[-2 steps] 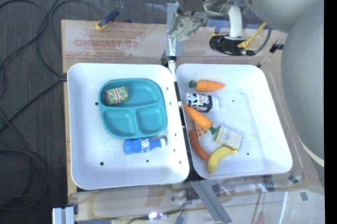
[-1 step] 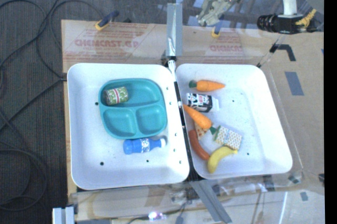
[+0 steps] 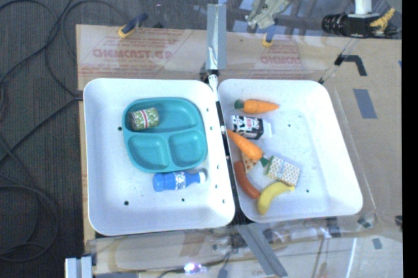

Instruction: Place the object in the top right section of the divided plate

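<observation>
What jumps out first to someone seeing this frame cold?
The turquoise divided plate in the left bin, with a small can lying in its top left section. Then the colourful cluster in the right bin: carrots, a banana. The hand hangs above the bench's far edge.

Teal divided plate point(image 3: 164, 139); white bins point(image 3: 104, 205); blue bottle point(image 3: 175, 180); orange carrot point(image 3: 258, 106); yellow banana point(image 3: 272, 196); black-and-white carton point(image 3: 248, 126).
</observation>
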`<state>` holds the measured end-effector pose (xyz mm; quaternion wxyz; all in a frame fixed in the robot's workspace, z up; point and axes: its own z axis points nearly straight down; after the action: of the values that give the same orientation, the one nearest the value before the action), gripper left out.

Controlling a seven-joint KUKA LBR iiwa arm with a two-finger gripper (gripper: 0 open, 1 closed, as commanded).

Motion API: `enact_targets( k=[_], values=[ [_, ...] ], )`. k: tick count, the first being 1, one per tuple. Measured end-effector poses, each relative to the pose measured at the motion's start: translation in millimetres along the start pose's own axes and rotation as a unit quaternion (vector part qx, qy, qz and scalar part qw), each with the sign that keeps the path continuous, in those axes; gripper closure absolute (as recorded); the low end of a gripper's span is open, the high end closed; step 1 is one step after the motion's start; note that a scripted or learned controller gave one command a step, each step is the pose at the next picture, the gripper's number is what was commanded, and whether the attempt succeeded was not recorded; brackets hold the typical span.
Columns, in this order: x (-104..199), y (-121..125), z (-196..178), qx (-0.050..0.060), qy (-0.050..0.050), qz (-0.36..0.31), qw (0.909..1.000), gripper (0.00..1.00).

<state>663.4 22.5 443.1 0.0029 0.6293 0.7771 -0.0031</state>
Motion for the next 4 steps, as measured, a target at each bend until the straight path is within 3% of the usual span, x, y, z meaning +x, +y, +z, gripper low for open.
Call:
enact_targets(
  k=[1,2,3,4],
  values=[
    [-12.1,2.8,9.5,0.0,0.003,-0.099,0.9951,1.0],
    [-47.4,-4.6,9.4,-0.001,0.002,-0.263,0.9648,1.0],
    [-139.3,-27.8,9.5,-0.002,0.001,-0.331,0.9436,1.0],
    [-184.2,-40.6,9.8,-0.003,0.001,-0.392,0.9201,1.0]
  ],
)
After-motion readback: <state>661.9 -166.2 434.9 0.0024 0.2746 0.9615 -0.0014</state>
